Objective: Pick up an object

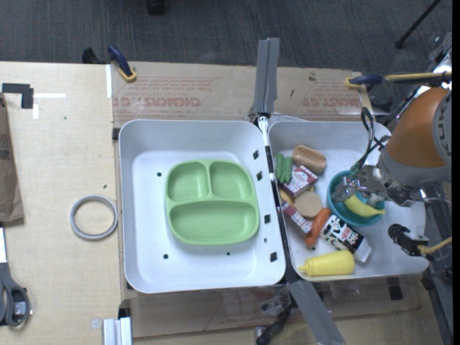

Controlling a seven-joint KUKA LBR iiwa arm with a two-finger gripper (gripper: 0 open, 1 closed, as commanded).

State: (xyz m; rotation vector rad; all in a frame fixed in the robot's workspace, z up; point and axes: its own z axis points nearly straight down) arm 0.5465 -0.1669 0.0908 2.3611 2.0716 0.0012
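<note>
A yellow plastic squeeze bottle [327,264] lies on its side at the near edge of the right-hand shallow white bin [402,264], and just behind it rests a black-and-white cow-patterned carton [341,233], touching an orange toy carrot [317,228]. These toys are heaped loosely, probably so a program can try grasps among clutter. Further back, a teal plastic bowl [339,192] holds a yellow toy banana [363,208], likely the easiest target for picking up. The metal claw [353,186] of the grey arm with its orange band [425,128] hangs over the bowl's far rim, just above and beside the banana; whether its grip is wide or narrow cannot be told, and nothing is visibly held. Behind the carrot sit a tan toy bun [310,157] and a green toy vegetable [284,167]. The left white bin [136,192] carries a light green divided plastic tray [211,201], and a grey ring [94,216] lies on the wooden surface [57,164] to its left.
</note>
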